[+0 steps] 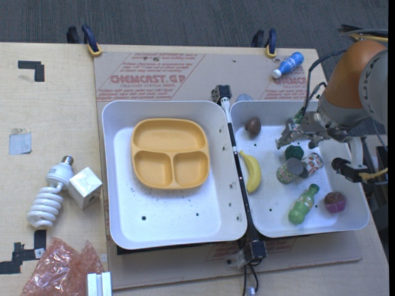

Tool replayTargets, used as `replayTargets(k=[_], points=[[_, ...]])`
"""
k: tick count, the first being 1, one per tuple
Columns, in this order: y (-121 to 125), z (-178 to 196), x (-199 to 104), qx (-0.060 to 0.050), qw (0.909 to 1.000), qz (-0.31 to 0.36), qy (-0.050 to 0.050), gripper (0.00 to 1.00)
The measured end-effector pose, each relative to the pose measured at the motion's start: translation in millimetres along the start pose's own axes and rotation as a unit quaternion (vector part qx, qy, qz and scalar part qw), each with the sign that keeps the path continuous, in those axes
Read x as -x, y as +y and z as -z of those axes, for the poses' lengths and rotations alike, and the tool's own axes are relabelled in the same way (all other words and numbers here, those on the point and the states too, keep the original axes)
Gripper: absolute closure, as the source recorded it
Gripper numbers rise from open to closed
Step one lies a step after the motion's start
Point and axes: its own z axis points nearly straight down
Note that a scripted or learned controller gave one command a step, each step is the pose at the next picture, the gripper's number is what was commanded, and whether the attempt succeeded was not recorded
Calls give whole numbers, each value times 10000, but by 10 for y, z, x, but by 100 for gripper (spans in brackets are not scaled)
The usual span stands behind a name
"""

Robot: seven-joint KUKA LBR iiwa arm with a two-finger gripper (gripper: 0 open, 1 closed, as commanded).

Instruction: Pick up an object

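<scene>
Gripper (300,142) hanging over right bin (355,224) w/ banana (251,171) & green bottle (303,205); orange tray (170,152) sitting in left bin (179,233)

Tray (170,153) in my left bin (123,227), banana (251,171) in my right bin (271,227) by the divider, bottle (302,205) at its four o'clock, bulb (49,196) at the tray's eight o'clock.

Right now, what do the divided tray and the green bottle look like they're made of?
The divided tray looks like matte molded plastic: even yellow-orange colour, rounded compartment edges, no glare. The green bottle seems glossy translucent plastic, since a highlight shows on its body, though glass can't be ruled out.
</scene>
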Motion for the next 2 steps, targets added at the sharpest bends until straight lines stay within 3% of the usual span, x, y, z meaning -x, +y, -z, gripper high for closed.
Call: replayTargets(k=[1, 2], points=[[381, -103, 132, -3, 10000, 23, 2, 0], [382, -2, 136, -3, 10000, 32, -6, 100]])
